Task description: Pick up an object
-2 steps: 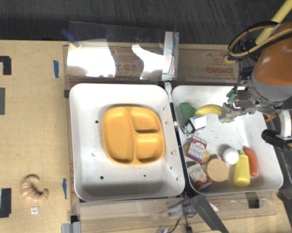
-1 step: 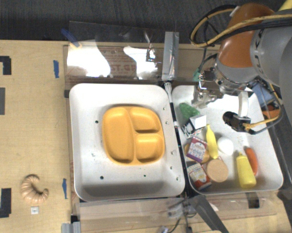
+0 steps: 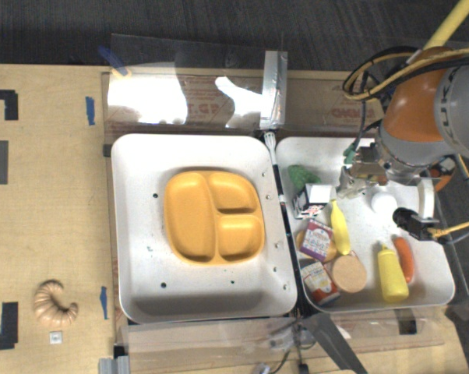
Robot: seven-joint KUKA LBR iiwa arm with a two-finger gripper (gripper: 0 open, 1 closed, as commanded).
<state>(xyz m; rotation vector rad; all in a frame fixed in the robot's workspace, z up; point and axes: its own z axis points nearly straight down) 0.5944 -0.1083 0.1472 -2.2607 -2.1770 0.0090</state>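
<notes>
We see the gripper (image 3: 364,171) poised over the far part of the right bin (image 3: 441,287), above a green item (image 3: 301,176); whether its fingers are spread or pressed together we cannot tell. Nearer lie a banana (image 3: 340,227), a mustard bottle (image 3: 391,273) and a carrot (image 3: 406,257) (all resting loose). The left bin (image 3: 133,209) holds a yellow divided tray (image 3: 213,214). A croissant (image 3: 54,304) sits on the tabletop (image 3: 40,232), far left.

Right bin (image 3: 441,287) crowded; left bin (image 3: 133,209) roomier.
</notes>
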